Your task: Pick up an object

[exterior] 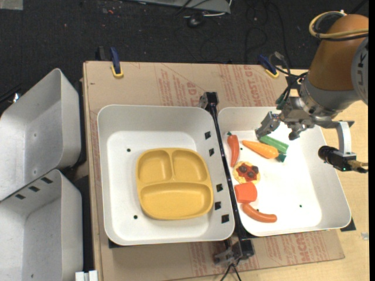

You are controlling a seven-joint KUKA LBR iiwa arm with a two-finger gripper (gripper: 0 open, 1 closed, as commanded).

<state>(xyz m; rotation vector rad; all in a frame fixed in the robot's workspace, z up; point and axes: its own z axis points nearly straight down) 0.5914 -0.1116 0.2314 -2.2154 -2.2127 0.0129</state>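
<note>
The right bin [328, 186] holds several toy foods. An orange carrot [261, 150] lies beside a green block [275, 143] near the bin's far edge. A red chili [234, 148] lies along the left wall. Below these are a small yellow piece with dark berries [246, 171], an orange-red block [246, 192] and a sausage [259, 214]. My gripper [280, 126] hangs over the far part of this bin, just above the green block and the carrot. It is open, with nothing between its fingers.
In the left bin [117, 157] lies a yellow divided plate [174, 183]. A black divider [221, 163] runs between the two bins. Two white containers [35, 174] stand off the bench at the left. A black fitting on the arm [335, 155] overhangs the right bin's right side.
</note>
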